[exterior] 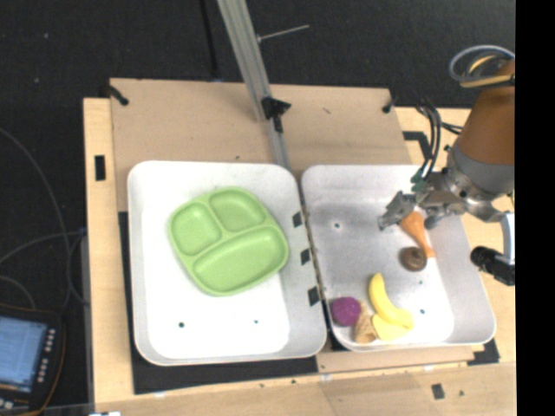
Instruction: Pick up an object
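The right bin (347, 198) holds several small items. An orange carrot-like piece (418, 232) lies near its right side, with a brown round object (414, 259) just below it. A yellow banana (387, 302), a purple ball-like item (345, 310) and a tan piece (364, 328) lie along the front edge. My gripper (408, 212) hangs over the upper end of the orange piece, which partly sits under it. Whether it touches the piece is unclear.
The left bin (156, 319) carries a green divided plate (227, 241). A metal pole (247, 55) rises from the back between the bins. Cables (431, 137) hang by the arm's wrist at the right.
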`<state>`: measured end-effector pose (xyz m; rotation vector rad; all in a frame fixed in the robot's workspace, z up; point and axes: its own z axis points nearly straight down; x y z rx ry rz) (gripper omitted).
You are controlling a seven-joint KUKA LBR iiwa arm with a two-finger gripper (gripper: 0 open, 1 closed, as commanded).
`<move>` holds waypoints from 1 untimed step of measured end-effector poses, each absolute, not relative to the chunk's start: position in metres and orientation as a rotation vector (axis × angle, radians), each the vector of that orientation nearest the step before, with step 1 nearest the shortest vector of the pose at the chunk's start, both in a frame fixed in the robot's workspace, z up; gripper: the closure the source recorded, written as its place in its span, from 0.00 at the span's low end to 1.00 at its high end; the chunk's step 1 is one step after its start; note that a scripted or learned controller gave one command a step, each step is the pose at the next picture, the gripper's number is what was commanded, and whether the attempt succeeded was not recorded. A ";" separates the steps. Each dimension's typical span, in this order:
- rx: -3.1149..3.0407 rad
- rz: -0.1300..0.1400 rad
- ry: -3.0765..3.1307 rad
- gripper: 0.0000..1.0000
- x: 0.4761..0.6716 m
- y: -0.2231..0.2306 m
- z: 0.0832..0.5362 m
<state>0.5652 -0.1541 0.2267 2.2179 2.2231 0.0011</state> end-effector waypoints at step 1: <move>2.218 0.002 2.222 0.00 0.565 -0.154 0.227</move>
